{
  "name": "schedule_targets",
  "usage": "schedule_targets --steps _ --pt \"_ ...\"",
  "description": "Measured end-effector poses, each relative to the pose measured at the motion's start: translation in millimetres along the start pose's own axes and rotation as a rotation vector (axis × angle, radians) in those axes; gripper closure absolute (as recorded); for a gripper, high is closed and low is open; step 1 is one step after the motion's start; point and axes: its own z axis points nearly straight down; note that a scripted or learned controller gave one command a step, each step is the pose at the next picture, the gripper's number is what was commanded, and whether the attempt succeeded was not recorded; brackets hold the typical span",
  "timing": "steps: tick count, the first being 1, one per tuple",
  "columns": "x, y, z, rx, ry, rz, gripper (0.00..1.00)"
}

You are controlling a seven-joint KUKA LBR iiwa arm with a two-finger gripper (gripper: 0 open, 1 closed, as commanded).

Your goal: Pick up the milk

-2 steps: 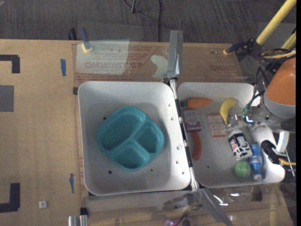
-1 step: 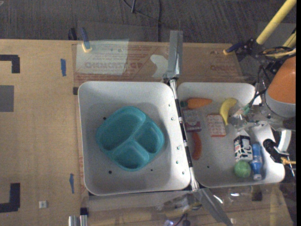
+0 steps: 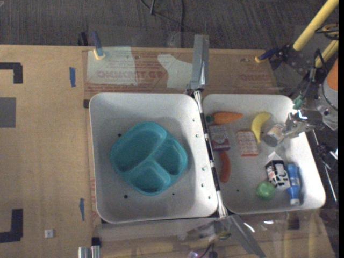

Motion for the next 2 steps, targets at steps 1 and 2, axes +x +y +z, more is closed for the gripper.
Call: schedule_targets --steps 1,2 --pt "0.3 -0.2 0.5 0.001 0.0 0.0 0.0" --pt "-19.8 -12.9 91.2 0.002 0.002 -0.197 0.0"
